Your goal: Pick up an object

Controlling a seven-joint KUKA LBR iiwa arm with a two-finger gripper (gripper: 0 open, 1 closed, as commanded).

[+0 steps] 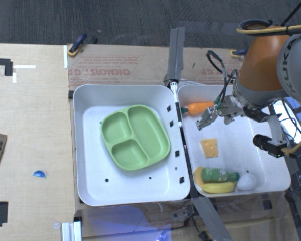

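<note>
Meanwhile the gripper (206, 120) hovered in the right bin (271, 185), fingers slightly apart and holding nothing (carrot (199, 107) just beside it); cheese (209, 148), bottle (219, 174) and banana (218, 187) lay nearer the front.

In the right bin (261, 134), the middle floor lies open around the cheese slice (209, 147). The near wall is crowded by the green bottle (219, 174), banana (218, 187) and white ball (246, 182); the carrot (199, 107) blocks the far-left corner.
</note>
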